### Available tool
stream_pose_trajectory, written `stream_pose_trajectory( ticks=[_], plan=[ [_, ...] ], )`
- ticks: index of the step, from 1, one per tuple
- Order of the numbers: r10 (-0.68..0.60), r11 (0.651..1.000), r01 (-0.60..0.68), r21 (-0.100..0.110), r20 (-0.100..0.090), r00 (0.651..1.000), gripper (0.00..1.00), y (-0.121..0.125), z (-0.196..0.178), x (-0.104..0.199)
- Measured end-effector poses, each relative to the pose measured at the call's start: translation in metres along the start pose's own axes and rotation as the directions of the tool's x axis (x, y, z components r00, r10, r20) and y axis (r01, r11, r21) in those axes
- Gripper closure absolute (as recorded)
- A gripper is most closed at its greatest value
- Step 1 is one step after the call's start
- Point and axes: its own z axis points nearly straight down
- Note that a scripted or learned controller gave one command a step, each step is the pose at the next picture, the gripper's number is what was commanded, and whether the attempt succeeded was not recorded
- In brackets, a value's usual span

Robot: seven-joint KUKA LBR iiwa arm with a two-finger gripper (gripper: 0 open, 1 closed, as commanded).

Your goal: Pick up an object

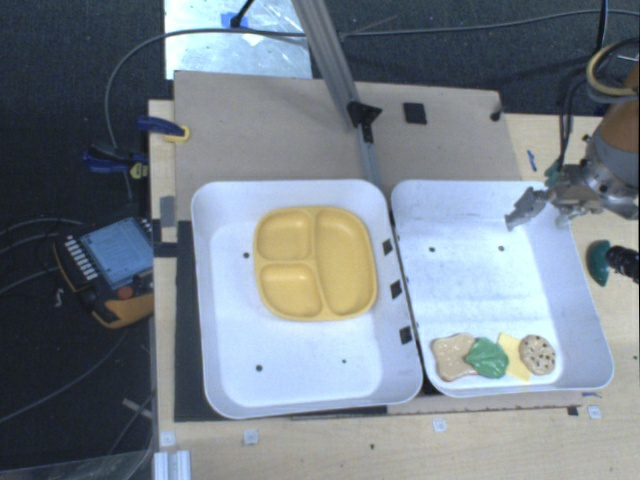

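Perhaps a handheld controller [108,268] left of bench [260,128]

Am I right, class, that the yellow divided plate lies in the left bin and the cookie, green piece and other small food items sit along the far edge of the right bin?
One detail is wrong. The camera view shows the cookie, green piece and other small food items along the near edge of the right bin, not the far edge. The yellow divided plate does lie in the left bin.
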Motion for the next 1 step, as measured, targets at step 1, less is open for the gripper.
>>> stream_pose_trajectory(
  ticks=[1],
  plan=[
    [0.0,1.0,0.0,0.002,0.0,1.0,0.0,0.0008,0.0416,0.0034]
  ],
)
